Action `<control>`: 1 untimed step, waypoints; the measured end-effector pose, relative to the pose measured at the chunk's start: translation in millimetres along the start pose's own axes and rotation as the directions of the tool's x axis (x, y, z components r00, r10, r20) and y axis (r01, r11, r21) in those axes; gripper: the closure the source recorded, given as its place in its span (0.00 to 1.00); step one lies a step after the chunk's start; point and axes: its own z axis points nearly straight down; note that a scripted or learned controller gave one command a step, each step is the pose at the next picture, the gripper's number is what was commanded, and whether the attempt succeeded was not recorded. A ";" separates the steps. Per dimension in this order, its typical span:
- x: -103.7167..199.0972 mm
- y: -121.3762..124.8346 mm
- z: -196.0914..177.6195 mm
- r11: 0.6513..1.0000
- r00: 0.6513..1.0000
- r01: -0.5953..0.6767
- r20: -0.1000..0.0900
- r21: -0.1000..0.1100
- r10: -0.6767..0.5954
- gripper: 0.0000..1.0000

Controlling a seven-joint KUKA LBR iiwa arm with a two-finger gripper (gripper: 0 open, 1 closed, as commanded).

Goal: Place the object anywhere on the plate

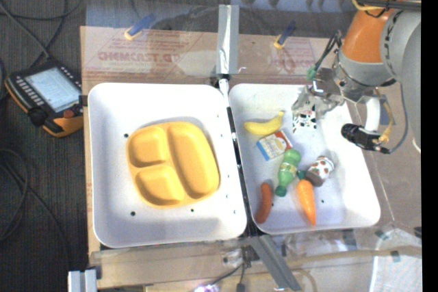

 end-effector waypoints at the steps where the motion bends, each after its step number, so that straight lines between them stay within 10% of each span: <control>1: 75.0 3.6 -55.7 1.000 1.000 -0.003 -0.001 -0.001 0.003 1.00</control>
